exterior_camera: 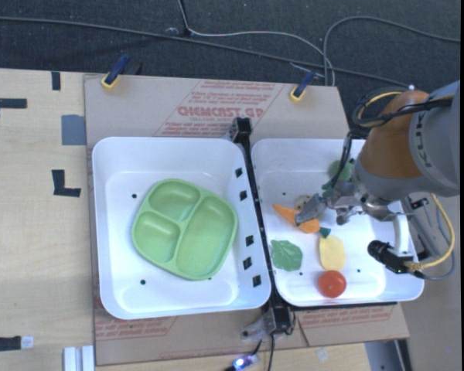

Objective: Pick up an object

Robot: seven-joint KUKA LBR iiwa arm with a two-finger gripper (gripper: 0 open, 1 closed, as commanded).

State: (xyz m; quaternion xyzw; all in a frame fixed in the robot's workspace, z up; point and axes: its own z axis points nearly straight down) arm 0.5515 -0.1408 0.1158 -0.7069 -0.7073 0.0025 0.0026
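A brown cardboard sheet (216, 103) lies under both bins, held at its far edge by two yellow and blue clamps (114, 71), one toward each corner.

The left bin (112, 161) takes the left half of the cardboard. Inside it lies a green tray (185, 227) with three compartments, turned a little at an angle, near the middle of the bin floor. Nothing lies in its compartments.

A black divider (251, 207) runs between the two bins, from the far side to the near side.

The right bin (294, 157) touches this divider on its other side. Just right of the divider, in the near half of the bin, lies a green leaf (286, 254). Farther from me than the leaf lies an orange carrot (288, 213), thin and pointing toward the divider. Right of the leaf stands a yellow piece (332, 252), like a small fruit or pepper, and nearer to me than this piece lies a red tomato (332, 284), close to the near wall of the bin. One more green thing (339, 168) shows at the far side, partly hidden behind the arm.

The gripper (313, 209) is low in the right bin, just right of the carrot and above the yellow piece. Its fingers seem to be close around a small orange object (310, 226), but the view is dark there, so I cannot tell for sure if they are closed on it. The arm (398, 153) comes in over the right wall of the bin.
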